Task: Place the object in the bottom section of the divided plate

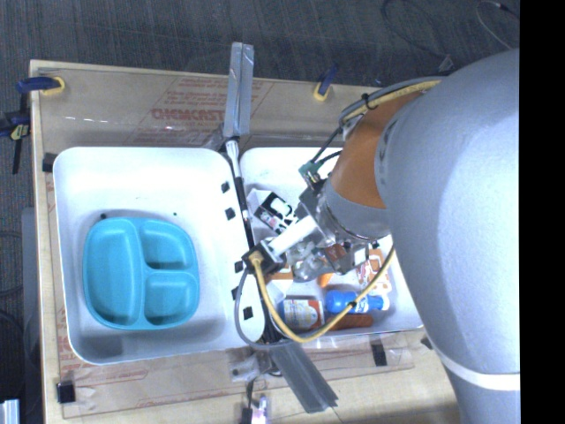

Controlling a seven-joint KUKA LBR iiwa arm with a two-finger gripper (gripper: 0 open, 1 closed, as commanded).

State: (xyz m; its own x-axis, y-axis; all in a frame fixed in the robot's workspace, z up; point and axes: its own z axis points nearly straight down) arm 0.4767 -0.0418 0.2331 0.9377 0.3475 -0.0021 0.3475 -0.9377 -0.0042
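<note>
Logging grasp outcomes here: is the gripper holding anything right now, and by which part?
Cannot be told: the gripper is low among the clutter in the right bin, its tips hidden.

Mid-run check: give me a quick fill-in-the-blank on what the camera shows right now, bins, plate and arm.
1. The divided plate lies in the ____ bin.
2. The plate's colour is ____.
3. The arm reaches over the ____ bin, where the bottle with the blue cap lies.
4. The plate has ____ sections.

Missing words: left; blue; right; three
</note>
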